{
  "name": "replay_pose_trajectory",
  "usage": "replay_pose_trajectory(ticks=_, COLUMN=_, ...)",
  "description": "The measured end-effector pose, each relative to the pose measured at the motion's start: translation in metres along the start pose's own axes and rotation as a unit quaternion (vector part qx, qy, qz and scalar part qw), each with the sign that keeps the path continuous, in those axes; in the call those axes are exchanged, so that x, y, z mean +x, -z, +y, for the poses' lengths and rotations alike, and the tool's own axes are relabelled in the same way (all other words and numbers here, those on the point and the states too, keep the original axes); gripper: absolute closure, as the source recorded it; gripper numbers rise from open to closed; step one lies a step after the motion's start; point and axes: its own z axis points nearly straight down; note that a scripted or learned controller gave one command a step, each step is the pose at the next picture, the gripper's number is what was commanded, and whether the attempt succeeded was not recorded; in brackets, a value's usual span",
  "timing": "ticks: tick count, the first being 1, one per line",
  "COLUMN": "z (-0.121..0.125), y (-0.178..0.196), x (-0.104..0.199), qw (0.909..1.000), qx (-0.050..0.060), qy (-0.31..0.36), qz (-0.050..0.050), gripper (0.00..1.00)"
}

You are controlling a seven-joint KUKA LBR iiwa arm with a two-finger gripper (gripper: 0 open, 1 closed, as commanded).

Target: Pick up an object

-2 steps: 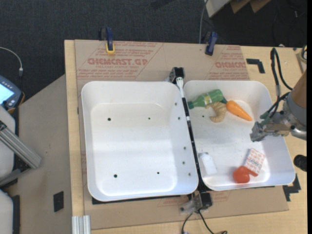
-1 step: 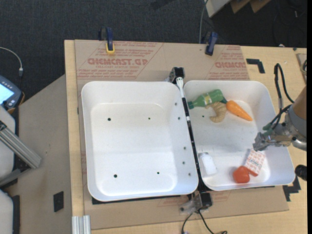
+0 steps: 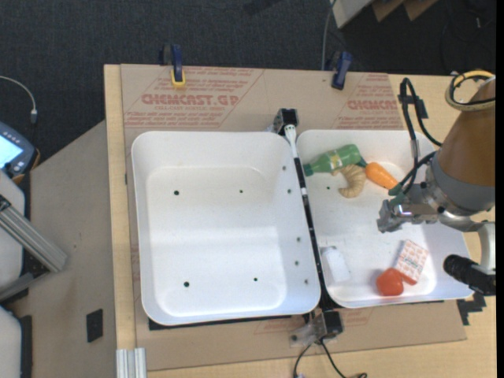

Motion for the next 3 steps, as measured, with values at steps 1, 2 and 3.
replay_pose_trajectory(ticks=1, z=0.001, y=0.125, x=-0.040, qw=1.0000, qx=-0.006, qy=-0.005, qz=-0.003, gripper=1.00)
replay_pose_trajectory(ticks=2, z=0.020, y=-0.031, x=-0.077, qw=0.9999, qx=0.009, qy=-0.006, qz=0.001, gripper=1.00)
replay_pose_trajectory(ticks=3, z=-0.003, y=-0.017, x=-0.074, qw=1.0000, qx=0.003, qy=-0.005, qz=0.000, gripper=1.00)
